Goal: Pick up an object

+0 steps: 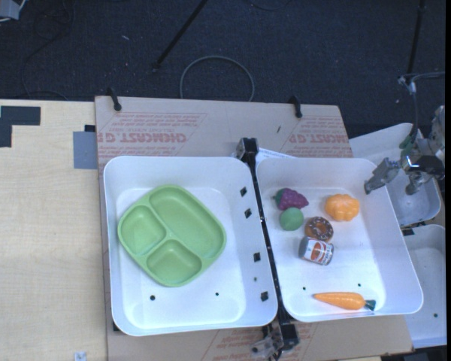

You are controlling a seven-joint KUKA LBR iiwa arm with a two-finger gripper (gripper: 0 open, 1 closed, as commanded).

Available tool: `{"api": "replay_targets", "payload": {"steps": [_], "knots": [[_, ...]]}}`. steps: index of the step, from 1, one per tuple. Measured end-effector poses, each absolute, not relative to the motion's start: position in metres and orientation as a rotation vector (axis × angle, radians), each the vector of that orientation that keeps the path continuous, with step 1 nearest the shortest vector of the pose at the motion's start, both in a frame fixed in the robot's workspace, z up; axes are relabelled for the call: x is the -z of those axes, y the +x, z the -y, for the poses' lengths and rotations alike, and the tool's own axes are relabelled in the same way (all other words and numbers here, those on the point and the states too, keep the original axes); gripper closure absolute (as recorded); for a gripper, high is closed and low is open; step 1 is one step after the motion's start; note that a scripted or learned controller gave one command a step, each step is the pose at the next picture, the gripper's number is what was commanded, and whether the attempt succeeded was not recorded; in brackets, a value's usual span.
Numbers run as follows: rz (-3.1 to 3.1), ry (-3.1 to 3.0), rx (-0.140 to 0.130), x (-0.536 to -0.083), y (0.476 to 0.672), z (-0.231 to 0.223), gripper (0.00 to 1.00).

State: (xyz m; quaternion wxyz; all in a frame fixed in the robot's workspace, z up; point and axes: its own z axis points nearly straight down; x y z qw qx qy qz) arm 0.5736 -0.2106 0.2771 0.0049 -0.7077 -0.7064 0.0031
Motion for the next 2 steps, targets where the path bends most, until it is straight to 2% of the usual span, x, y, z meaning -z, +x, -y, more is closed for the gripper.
{"api": "replay_targets", "payload": {"steps": [1,2], "knots": [[2.220,-2.219,-0.002,-0.283,0.575,0.210,0.00],[2.216,-2.216,-0.006,-0.232,0.565,0.212,0.00]]}}
